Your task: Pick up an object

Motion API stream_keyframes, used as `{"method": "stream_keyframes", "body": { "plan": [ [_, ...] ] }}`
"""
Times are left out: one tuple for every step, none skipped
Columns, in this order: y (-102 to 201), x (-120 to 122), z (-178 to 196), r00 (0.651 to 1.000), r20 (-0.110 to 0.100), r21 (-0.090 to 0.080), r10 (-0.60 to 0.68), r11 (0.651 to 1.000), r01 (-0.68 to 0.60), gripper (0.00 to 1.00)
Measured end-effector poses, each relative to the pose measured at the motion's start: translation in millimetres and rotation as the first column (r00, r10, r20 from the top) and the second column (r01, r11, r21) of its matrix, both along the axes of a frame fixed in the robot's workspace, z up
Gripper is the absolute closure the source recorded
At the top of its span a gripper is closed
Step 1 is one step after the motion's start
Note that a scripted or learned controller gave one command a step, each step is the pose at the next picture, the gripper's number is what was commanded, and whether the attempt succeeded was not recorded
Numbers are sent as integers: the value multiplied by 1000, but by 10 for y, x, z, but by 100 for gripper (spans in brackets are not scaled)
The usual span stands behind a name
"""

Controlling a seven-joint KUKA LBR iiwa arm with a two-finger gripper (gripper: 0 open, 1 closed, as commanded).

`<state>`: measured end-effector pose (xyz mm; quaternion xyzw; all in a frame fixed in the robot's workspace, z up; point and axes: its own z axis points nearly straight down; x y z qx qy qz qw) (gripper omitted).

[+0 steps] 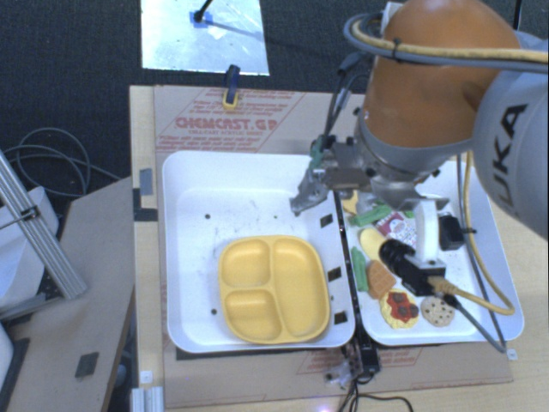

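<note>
My gripper [304,199] hangs low over the right side of the left bin [184,230], close to the divider between the bins, with nothing visibly in it. A yellow divided plate [274,286] lies in the left bin, in front of and slightly left of the gripper. The right bin [500,275] holds several toy foods: a green piece [371,215], a red-and-white packet [396,226], a yellow piece [371,244], a brown toast-like piece [380,279], a pizza slice [400,308] and a cookie [437,312]. The arm hides much of the right bin's back.
A cardboard sheet [227,123] lies under both bins. A shiny metal plate [204,24] sits on the dark floor behind. A beige table [86,256] and metal rails [34,230] stand to the left.
</note>
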<state>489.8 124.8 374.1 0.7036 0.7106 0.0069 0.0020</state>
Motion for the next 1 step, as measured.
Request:
{"method": "stream_keyframes", "body": {
  "plan": [
    [-405, 33, 154, 1000, -7, -7, -11, 1000, 11, 0]
  ]
}}
